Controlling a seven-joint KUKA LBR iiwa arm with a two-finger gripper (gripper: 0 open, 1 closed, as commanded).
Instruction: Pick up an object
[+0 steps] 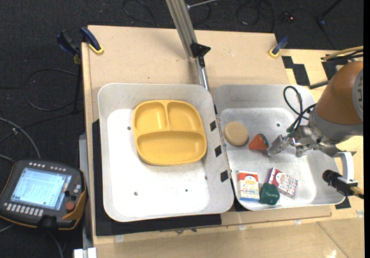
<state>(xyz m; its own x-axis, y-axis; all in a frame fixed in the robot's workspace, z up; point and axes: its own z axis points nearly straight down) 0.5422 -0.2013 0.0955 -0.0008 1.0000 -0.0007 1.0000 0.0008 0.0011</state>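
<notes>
The jaws (280,144) sit beside the red toy (259,143); their spread is too blurred to tell.

Overhead slanted view, perhaps mid-distance, both bins (115,135).

No text can be read; the print on the two small boxes (248,186) (283,183) is too small.

Two bins side by side on the worktop (150,60). Left bin (115,135): divided plate (170,132). Right bin (260,106): round disc (236,133) left, strawberry (259,143) beside it, end effector (278,145) just right; two cartons (248,186) (284,182) in front.
</notes>
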